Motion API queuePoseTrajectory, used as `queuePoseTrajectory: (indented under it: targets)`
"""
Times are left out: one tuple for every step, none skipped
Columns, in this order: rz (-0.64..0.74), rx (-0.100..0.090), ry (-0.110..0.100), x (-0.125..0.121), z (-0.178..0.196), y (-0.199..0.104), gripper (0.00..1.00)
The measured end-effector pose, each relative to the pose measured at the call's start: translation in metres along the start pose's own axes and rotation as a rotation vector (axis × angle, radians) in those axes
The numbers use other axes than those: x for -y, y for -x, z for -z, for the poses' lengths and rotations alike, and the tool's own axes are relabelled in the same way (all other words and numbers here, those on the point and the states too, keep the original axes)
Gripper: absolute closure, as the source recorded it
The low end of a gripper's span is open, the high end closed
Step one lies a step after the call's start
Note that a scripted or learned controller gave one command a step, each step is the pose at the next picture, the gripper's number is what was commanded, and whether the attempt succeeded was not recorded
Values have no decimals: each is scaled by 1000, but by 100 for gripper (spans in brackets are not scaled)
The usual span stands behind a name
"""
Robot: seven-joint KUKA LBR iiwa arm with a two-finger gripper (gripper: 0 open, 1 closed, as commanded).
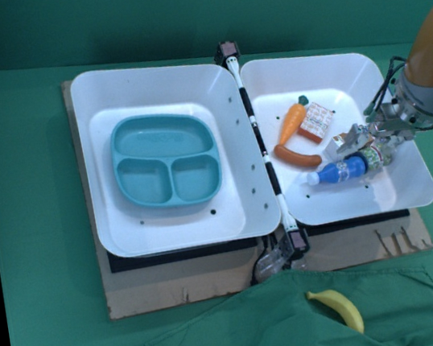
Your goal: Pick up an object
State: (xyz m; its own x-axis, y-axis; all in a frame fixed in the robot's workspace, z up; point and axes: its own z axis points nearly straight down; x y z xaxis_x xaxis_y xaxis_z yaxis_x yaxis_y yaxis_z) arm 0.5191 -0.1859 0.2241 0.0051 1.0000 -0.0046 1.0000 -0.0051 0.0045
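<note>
I have the gripper [358, 140] low in the right bin [414, 186], hovering at the 12 o'clock side of the blue bottle [345, 170], which lies on its side near the bin's 5 o'clock corner; whether it's open or closed I can't tell. I judge the bottle light, rigid and slick, prone to roll, so I'd pinch across its midsection. A sausage [297, 155], carrot [292, 123] and small box [316, 120] lie at its 10 o'clock.
</note>
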Motion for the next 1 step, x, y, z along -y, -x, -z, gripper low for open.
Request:
queuePoseTrajectory:
  targets:
    - [2,-1,2,-7,-11,-8,0]
